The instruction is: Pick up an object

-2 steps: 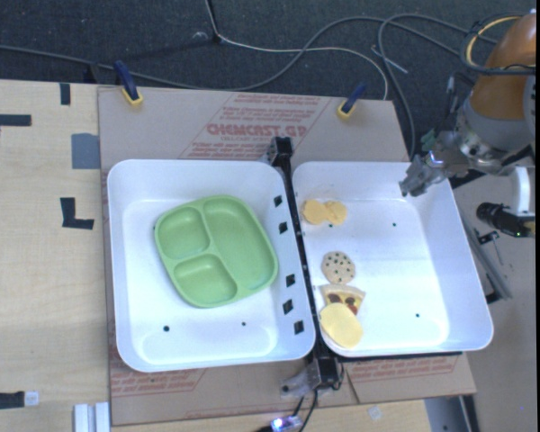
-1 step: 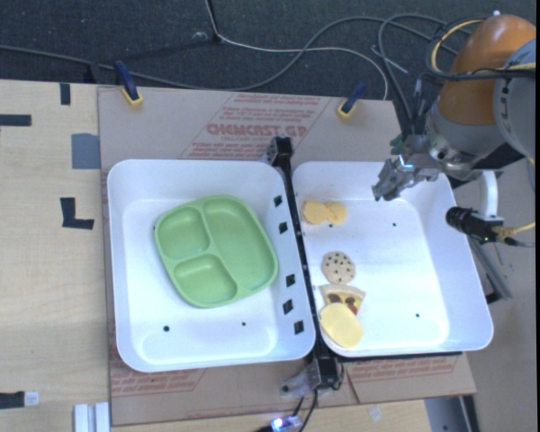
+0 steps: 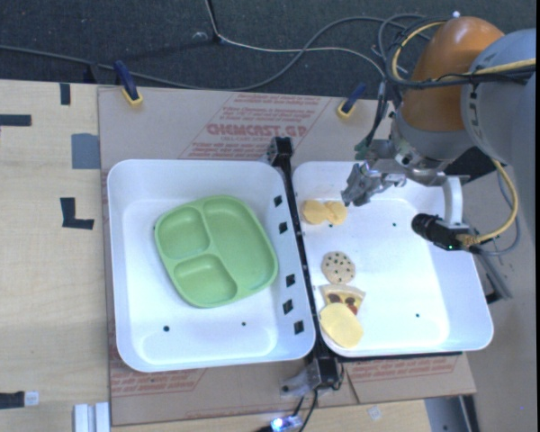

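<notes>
Where the arm reaches in from the right over the right-hand bin (image 3: pixel 450 327), its gripper (image 3: pixel 356 190) hangs low near that bin's far left corner, and the nearest object, a pale yellow piece (image 3: pixel 323 212), lies just beside and below the fingertips, toward the divider between the bins. The tip of the gripper seems to meet the piece's right edge, though whether they truly touch is hard to tell. The fingers are dark and bunched against the white floor, so whether they are spread or pressed together cannot be made out, and nothing is clearly seen between them. Nearer the camera along the same left side of the bin lie a round cookie (image 3: pixel 338 265) with dark specks, then a toast-like slice (image 3: pixel 345 296) partly covered by a yellow disc (image 3: pixel 343 328). The left-hand bin (image 3: pixel 130 268) holds a green divided tray (image 3: pixel 216 250), lying flat and well apart from the gripper. The arm's upper part, with its orange band (image 3: pixel 445 61), is cut off by the frame's right edge, and cables blur the wrist.
</notes>
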You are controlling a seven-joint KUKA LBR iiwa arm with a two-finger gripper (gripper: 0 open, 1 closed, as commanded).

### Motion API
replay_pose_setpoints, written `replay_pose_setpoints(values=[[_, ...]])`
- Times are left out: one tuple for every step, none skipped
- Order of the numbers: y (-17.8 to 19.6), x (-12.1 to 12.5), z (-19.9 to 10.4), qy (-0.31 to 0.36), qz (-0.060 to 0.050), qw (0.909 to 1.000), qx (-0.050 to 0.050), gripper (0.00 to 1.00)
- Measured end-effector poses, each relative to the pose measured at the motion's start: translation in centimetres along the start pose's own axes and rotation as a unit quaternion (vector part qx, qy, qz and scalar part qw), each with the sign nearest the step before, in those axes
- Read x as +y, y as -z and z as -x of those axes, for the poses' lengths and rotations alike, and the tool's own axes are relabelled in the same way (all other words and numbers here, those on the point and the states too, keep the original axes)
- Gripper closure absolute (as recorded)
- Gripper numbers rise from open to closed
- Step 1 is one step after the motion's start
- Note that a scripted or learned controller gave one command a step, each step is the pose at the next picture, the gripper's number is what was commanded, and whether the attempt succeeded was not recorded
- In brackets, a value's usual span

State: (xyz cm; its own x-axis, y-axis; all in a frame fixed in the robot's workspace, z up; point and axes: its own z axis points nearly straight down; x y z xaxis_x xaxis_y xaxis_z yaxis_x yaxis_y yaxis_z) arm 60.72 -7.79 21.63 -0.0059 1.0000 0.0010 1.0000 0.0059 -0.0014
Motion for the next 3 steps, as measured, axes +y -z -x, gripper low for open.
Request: replay_pose_setpoints(values=[[-0.4,-1.1,-4.3,-0.001,-0.001,1.0,0.0,1.0],[-0.1,-1.8,-10.3,0.001,0.0,1.0,0.0,1.0],[-0.9,-3.2,-15.1,0.0,-0.001,1.0,0.0,1.0]])
